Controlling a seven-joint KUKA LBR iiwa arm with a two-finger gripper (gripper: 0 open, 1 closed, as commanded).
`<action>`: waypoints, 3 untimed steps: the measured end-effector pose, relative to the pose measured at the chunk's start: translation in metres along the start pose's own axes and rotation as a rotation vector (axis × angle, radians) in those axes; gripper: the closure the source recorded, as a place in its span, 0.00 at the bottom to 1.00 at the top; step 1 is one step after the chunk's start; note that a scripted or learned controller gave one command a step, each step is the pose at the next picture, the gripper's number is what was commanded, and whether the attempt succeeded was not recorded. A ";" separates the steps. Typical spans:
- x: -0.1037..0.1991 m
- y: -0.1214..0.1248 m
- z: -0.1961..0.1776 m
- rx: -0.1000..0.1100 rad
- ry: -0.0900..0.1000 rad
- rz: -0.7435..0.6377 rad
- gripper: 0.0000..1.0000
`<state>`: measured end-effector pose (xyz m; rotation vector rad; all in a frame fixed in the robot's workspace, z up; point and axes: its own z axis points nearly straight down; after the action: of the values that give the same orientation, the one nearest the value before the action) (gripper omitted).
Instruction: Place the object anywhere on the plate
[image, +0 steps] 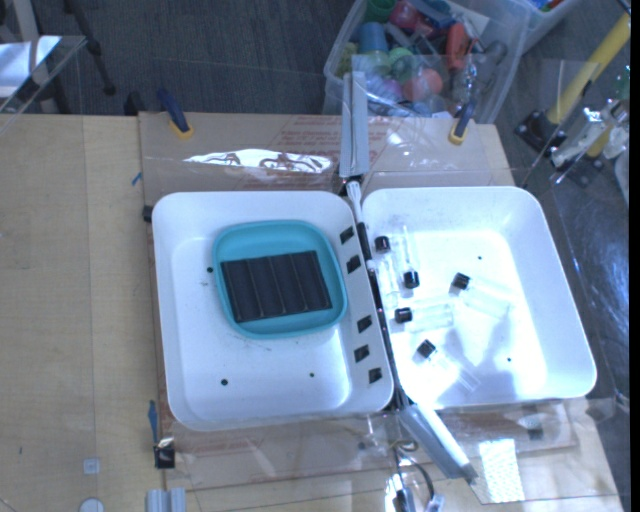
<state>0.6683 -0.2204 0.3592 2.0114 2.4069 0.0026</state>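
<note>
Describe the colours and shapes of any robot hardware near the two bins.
A grey metal bar lies at the near end of the seam between the white bins, a similar one at the far end; small black clips line the seam. Whether these belong to the arm is unclear.

Robotics lab, wooden bench (60, 300) w/ two white bins (190, 390), clamps (176, 120), parts tote (430, 50) behind

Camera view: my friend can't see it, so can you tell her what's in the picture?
Two shallow white bins sit side by side on a bench, seen from above. The left bin holds a teal plate with a dark ribbed block on it. The right bin holds several clear tubes with black caps.
</note>
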 end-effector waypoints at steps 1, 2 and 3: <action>0.001 0.001 -0.010 -0.002 -0.003 -0.002 1.00; 0.003 -0.001 0.152 0.005 0.004 -0.055 1.00; 0.017 0.001 0.229 0.005 0.005 -0.276 1.00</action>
<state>0.6677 -0.2042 0.1298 1.6653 2.6665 0.0008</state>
